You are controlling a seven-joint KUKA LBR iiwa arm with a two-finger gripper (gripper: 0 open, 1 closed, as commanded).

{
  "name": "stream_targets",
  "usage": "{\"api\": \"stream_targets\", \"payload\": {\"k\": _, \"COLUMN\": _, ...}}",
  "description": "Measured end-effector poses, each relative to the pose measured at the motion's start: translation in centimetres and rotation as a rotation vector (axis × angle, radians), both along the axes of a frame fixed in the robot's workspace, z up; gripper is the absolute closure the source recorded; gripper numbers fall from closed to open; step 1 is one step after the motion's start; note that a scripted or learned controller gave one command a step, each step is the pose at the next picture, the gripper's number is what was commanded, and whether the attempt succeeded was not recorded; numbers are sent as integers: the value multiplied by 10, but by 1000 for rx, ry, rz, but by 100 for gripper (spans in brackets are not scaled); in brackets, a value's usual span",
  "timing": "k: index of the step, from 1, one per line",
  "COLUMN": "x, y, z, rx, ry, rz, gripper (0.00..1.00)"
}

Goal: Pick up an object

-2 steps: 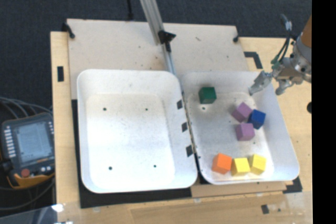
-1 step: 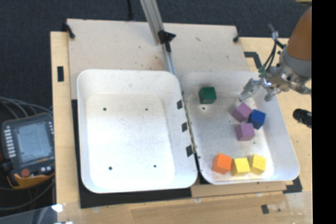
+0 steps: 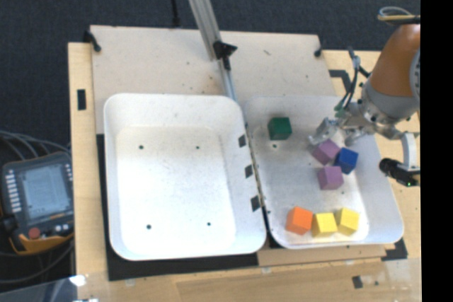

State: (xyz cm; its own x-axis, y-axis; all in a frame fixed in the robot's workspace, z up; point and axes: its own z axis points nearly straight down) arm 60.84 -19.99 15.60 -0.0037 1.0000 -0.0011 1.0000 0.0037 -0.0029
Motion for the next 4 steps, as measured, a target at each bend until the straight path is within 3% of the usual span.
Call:
{"api": "stream_targets", "payload": {"k": 1, "x": 2, "y": -2, "z": 15, "rx": -2, "ry": -9, "rz": -1, "gripper": 100}}
{"api": "stream_targets", "payload": {"k": 2, "x": -5, "y": -2, "z": 76, "rx": -2, "ry": -11, "rz": -1, "gripper": 100}}
{"api": "stream_targets", "payload": {"k": 3, "x": -4, "y": -4, "z": 102, "rx": -1, "ry": -8, "rz": 1, "gripper": 100}}
{"api": "stream_targets", "payload": {"k": 4, "x": -3, "y": 39, "z": 105, "rx": 1, "ry": -4, "rz": 2, "gripper": 100}}
